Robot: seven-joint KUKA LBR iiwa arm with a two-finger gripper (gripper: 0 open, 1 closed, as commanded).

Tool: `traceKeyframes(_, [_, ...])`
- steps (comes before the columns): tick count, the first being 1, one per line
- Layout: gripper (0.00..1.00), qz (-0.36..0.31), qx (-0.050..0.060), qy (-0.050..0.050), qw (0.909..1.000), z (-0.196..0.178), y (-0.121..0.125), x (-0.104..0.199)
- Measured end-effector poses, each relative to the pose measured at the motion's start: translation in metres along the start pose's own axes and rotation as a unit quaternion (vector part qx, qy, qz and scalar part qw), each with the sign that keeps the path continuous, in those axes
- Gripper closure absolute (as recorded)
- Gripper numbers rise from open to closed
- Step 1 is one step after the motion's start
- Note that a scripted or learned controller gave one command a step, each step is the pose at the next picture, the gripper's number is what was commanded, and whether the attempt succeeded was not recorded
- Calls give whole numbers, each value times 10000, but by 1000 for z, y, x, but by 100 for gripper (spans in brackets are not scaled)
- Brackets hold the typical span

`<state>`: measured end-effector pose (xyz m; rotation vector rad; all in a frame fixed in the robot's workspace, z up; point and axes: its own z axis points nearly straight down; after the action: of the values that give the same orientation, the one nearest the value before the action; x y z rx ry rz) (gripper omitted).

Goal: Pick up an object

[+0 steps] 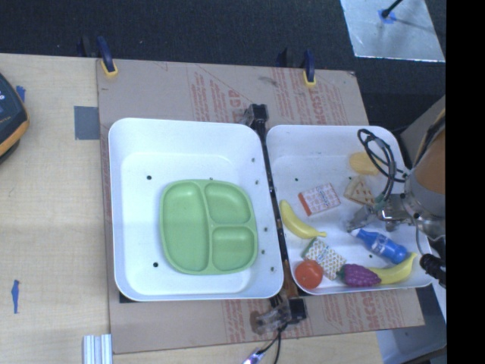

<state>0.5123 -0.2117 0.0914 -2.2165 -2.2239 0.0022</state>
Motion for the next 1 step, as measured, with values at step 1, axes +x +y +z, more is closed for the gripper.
traceKeyframes(1, [0, -8, -22, -11, 10000, -154, 45, 0])
